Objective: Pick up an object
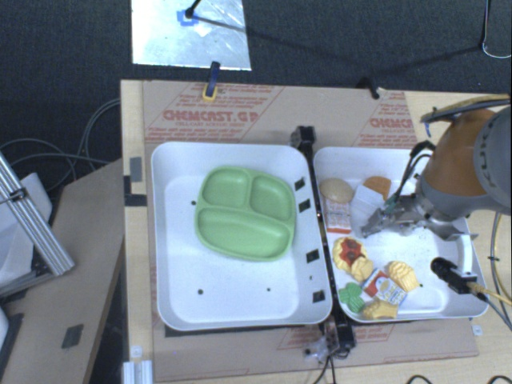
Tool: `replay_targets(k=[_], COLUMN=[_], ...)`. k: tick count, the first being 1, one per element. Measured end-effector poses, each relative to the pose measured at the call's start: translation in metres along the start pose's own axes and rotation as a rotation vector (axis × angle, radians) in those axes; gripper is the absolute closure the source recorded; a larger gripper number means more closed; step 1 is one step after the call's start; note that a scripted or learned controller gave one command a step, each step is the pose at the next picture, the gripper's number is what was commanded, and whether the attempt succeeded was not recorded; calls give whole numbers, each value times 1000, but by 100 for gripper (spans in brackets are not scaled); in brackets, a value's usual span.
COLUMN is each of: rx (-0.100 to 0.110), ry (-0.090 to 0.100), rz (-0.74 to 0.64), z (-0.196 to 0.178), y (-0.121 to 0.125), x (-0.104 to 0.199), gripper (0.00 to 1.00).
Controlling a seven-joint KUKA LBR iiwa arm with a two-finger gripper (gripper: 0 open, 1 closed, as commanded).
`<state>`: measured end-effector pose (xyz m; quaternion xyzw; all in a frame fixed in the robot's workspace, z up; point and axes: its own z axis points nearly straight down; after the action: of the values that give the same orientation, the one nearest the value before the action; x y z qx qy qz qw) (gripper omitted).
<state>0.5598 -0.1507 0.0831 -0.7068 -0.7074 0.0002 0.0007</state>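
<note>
The grey arm enters from the right of the camera view, its orange band sitting above the wrist. The wrist bends downward and to the left, carrying the claw low, its slim metal fingers pointing left and slightly down. The fingers lie close together, though whether they are parted is too small to tell

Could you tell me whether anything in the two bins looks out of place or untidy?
Nothing looks damaged. The toy food lies jumbled in the right bin, while the green plate sits askew in the left bin.
</note>
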Motion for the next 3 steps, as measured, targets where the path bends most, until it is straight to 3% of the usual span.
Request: replay_targets(k=[1,3], rx=[-4,-8], ry=[-1,-2], rz=[0,-3], z=[-12,-120], y=[1,4], x=[0,-6], gripper=[100,100])
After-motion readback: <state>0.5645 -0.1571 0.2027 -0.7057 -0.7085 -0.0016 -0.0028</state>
